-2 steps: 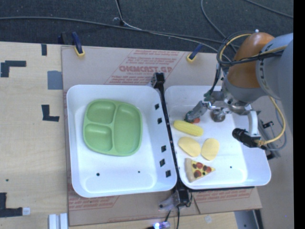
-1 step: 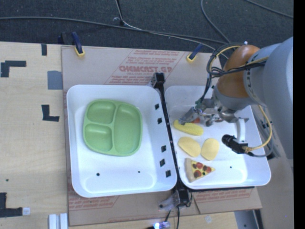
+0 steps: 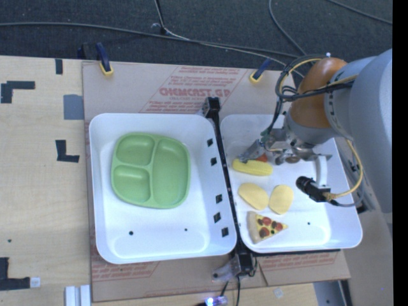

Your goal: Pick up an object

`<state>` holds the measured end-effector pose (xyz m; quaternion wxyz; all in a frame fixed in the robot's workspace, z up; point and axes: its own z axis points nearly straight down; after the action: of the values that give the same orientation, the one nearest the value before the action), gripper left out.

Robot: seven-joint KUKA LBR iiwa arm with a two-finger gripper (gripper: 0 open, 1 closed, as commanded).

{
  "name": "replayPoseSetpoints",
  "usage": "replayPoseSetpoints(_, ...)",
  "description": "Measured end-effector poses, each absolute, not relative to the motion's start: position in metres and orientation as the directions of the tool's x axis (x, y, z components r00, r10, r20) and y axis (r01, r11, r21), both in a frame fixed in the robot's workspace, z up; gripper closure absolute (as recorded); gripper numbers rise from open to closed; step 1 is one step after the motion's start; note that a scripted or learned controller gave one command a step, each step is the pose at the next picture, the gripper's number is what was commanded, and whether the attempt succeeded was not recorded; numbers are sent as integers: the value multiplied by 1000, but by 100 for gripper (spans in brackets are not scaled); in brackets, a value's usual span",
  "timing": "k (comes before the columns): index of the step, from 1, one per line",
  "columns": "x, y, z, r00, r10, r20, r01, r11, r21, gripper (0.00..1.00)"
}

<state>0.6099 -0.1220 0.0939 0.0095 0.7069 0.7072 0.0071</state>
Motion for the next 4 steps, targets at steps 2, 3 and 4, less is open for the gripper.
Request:
replayPoseSetpoints(2,612,-119,161,-2,1000,-1,1000,2,5,100)
replayPoseSetpoints(3,613,-119,210,-1,1000,-1,1000,1,4,100)
replayPoseSetpoints(4,625,-69,213,-6,1000,1,1000,6,-1,100)
